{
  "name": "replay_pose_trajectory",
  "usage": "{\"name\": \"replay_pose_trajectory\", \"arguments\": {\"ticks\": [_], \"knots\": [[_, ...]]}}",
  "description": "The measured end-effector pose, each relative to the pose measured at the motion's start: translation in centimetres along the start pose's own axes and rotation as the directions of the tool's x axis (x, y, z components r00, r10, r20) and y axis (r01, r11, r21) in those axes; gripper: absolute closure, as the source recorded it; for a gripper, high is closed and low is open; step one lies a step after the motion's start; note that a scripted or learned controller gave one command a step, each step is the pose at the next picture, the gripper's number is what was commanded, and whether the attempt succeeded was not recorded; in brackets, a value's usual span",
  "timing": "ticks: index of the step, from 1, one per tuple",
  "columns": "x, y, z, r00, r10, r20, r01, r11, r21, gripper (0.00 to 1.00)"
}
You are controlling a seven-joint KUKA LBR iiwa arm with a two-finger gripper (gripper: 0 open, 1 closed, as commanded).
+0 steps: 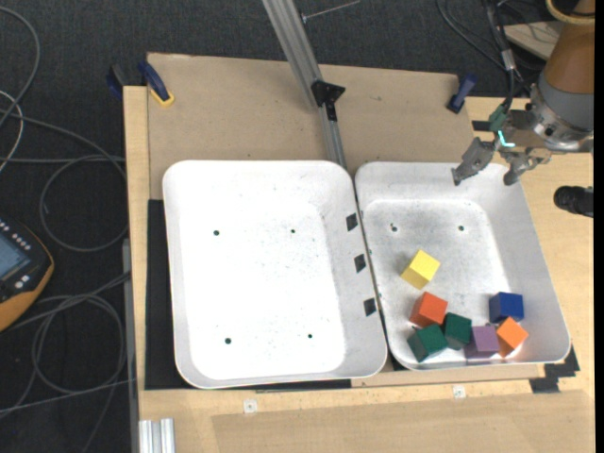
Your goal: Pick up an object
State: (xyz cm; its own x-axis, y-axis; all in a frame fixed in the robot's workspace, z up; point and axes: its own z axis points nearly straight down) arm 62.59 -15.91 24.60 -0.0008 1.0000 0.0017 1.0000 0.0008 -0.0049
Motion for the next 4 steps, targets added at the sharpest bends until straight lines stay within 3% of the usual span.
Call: {"name": "replay_pose_trajectory", "arguments": {"ticks": [1, 4], "knots": [[0.0, 0.1, -0.3, 1.0, -0.001, 0.001, 0.001, 1.0, -0.004, 0.0], [-0.6, -1.2, 14.9, 1.0, 0.001, 0.0, -0.001, 1.0, 0.002, 0.0]]}}
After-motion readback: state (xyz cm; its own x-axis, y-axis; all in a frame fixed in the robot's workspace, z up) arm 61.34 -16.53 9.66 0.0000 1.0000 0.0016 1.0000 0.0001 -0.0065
